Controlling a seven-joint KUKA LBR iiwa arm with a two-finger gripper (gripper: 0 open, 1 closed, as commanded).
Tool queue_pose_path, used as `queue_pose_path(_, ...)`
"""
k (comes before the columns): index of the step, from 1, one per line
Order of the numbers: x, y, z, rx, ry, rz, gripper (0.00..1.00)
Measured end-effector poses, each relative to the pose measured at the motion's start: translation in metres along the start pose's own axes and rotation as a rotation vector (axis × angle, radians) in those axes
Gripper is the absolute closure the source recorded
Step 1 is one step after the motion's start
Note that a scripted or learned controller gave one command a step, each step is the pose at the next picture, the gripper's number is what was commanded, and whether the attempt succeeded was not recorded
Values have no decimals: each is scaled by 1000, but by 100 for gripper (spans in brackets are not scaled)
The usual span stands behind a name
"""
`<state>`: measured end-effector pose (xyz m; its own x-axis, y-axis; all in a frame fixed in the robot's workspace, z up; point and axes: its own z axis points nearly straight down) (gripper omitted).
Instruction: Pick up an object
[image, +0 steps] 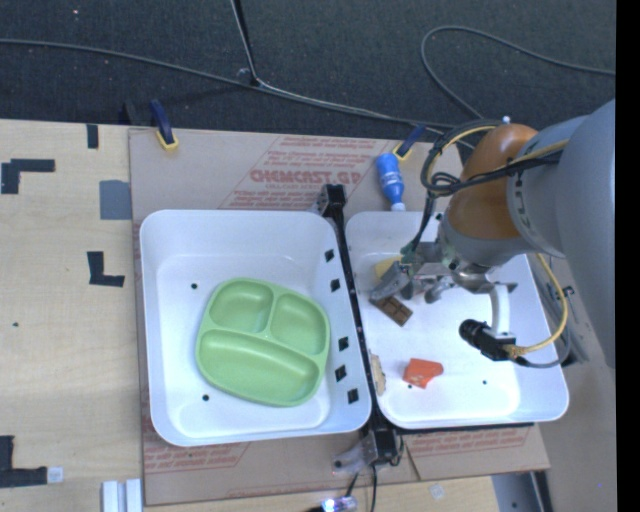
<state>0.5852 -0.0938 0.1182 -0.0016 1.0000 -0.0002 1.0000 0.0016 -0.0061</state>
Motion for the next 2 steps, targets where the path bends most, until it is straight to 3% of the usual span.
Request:
queue_pose_path(1, 0, 1, -13, -3, 0, -2, 100)
queue_pose_path(2, -3, 3, -75, -11, -1, 1, 100)
